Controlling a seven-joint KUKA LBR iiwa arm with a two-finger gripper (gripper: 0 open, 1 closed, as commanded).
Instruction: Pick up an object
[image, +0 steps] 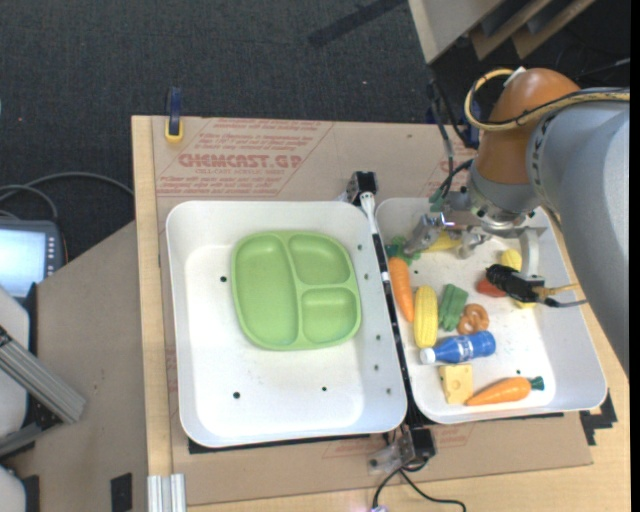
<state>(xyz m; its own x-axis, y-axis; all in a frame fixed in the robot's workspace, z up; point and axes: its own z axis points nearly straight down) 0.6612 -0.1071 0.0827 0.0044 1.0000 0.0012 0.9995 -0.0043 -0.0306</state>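
Poised low over the right bin's (580, 385) far corner for a pick, the claw (447, 232) hovers above heaped toy food (440, 312), its grip state impossible to tell.

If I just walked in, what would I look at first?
Probably the big green divided plate, lying alone in the left white bin. Next, the heap of toy food in the right white bin: two carrots, a corn cob, a blue bottle and a cheese wedge. Above that bin's far end hangs the grey arm with its orange band.
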